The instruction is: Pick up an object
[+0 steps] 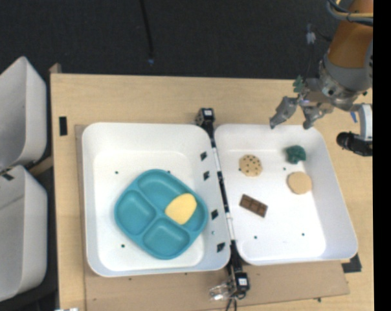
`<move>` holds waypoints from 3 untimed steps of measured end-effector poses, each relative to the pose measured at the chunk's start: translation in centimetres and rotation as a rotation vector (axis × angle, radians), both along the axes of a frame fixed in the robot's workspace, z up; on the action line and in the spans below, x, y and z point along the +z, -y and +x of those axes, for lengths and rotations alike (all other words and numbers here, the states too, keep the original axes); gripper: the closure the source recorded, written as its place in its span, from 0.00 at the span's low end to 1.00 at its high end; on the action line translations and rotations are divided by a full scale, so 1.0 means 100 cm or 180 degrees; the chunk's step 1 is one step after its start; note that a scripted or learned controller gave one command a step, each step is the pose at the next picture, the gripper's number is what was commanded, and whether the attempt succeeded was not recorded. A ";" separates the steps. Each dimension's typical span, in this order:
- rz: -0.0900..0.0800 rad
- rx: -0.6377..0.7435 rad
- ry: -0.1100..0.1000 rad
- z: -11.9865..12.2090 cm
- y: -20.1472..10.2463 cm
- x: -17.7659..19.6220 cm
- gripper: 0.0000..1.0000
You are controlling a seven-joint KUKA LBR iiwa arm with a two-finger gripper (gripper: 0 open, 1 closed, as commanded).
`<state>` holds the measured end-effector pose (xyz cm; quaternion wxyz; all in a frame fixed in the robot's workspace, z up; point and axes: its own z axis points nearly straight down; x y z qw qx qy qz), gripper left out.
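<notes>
My gripper (292, 116) hangs open above the far edge of the right bin (338, 238), with nothing between its fingers. Below it in that bin lie a small teal lump (296, 153), a speckled round cookie (250, 165), a tan round biscuit (300, 183) and a brown chocolate bar piece (253, 205). The left bin (98, 173) holds a teal divided plate (158, 214) with a yellow lump (181, 208) on its right compartment.
A black clip (205, 116) sits at the far end of the ridge between the bins, and another fitting (237, 280) at the near end. White containers (14, 173) stand at the bench's left side.
</notes>
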<state>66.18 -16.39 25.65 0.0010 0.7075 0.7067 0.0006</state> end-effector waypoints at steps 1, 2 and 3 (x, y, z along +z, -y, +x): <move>-0.0004 0.0011 -0.0013 0.000 -0.006 -0.045 0.00; -0.0006 0.0003 -0.0013 -0.006 0.001 -0.105 0.00; -0.0005 -0.0004 0.0001 -0.005 0.002 -0.155 0.00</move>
